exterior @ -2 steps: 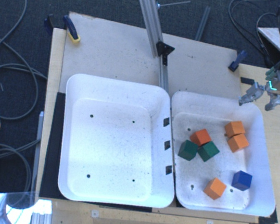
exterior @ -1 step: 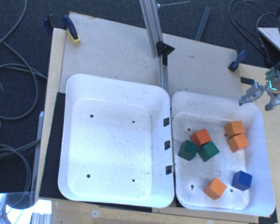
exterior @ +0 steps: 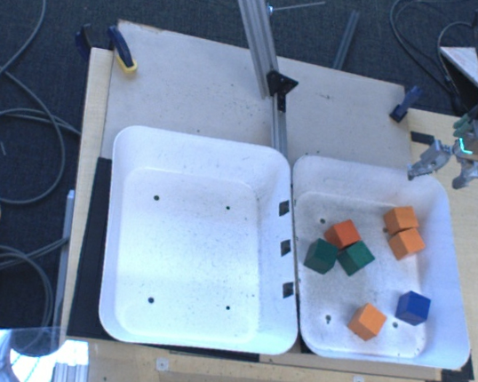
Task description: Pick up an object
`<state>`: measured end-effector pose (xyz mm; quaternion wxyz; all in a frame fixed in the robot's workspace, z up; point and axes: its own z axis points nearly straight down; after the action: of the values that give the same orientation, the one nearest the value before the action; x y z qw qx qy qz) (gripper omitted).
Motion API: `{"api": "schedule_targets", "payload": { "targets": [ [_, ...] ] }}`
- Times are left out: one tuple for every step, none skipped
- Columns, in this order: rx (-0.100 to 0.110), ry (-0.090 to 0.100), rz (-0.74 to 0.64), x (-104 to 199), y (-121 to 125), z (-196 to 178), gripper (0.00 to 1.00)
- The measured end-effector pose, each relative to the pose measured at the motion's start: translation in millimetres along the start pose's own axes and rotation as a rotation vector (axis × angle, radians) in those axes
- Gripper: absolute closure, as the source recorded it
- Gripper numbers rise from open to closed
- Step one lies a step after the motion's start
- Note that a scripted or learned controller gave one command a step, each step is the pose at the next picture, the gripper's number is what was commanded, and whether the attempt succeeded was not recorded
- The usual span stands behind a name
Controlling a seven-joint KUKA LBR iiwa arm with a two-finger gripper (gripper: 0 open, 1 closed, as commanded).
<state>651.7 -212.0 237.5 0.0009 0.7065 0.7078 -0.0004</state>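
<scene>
The right bin (exterior: 452,291) holds several small blocks. Two orange blocks (exterior: 403,231) sit near its back right, another orange block (exterior: 341,232) lies mid-bin beside two green blocks (exterior: 339,257), a blue block (exterior: 413,308) rests at the right, and one more orange block (exterior: 368,321) sits near the front. My gripper (exterior: 445,168) hangs above the bin's back right corner, open, with nothing between its fingers, well clear of the blocks.
The left bin (exterior: 123,239) lies beside the right one. A metal rail (exterior: 262,36) slants across the back board. Blue clamps (exterior: 122,48) sit at the board's corners. Cables run over the dark floor at the left.
</scene>
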Motion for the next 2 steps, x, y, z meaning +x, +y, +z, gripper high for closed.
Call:
{"api": "schedule_targets", "payload": {
  "targets": [
    [0.0, 0.0, 0.0, 0.0, 0.0, 0.0, 0.0],
    [0.0, 0.0, 0.0, 0.0, 0.0, 0.0, 0.0]
  ]
}}
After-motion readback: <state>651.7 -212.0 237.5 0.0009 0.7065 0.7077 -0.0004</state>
